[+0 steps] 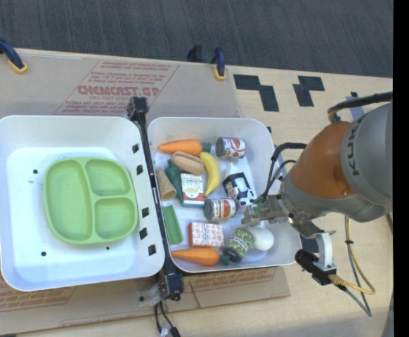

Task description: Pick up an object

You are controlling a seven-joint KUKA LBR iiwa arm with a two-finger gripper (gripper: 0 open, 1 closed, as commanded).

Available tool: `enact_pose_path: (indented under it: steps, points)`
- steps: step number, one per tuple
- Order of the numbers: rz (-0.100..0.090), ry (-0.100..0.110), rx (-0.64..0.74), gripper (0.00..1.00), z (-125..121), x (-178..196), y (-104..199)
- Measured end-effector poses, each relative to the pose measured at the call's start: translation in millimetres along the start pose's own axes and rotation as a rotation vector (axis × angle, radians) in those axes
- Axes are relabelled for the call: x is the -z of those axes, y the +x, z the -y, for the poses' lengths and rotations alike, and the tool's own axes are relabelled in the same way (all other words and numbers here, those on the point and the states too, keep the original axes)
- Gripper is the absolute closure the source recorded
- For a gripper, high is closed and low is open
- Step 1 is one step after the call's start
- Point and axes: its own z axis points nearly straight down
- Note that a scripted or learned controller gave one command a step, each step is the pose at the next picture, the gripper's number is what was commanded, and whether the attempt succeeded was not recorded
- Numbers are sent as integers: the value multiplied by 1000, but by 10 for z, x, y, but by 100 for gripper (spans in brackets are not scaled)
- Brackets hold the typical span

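Crowded together, the toys fill the right bin (264,128); the claw (255,213) hangs by the can (221,208) and white egg (263,240), grip state unreadable, so it may snag neighbours or slip

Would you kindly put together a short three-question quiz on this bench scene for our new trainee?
1. True or false: the light green divided plastic plate lies in the left white bin.
2. How many orange toy carrots are in the right white bin?
A. one
B. two
C. three
3. Fill in: the yellow toy banana lies beside the toy hot dog bun, on the side nearer the ______.

Key
1. True.
2. B: one carrot near the far rim, another carrot near the close rim.
3. Arm: the grey arm with its orange band reaches in from the right, its hand above the bin.
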Motion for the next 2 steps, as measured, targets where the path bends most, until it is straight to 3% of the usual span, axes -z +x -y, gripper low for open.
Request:
enact_pose_path:
  steps: [1,2]
  points:
    - [0,-3,-4,100,-782,1661,163]
    - [-1,0,-5,0,-775,1649,162]
